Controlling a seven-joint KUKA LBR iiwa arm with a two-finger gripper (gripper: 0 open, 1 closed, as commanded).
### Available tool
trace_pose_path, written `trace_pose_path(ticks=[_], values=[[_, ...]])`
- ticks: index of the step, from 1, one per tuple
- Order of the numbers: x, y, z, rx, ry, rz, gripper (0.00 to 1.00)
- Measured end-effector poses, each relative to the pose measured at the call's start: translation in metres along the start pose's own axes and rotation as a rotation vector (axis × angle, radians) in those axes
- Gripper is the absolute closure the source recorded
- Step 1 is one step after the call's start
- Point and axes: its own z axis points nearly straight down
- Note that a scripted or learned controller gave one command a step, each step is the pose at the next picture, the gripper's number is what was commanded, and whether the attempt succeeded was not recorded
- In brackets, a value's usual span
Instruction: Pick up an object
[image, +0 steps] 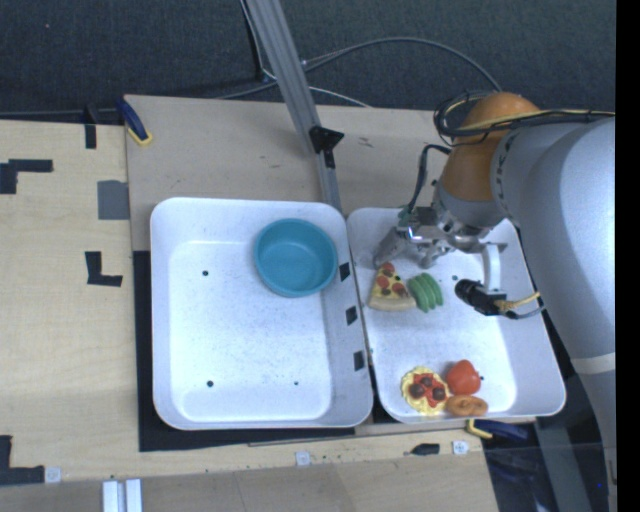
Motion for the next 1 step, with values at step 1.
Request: trace_pose_path(ticks=[1], values=[[0.0000, 0.0003, -0.0114, -0.001, 0.000, 0.000, 1.00]])
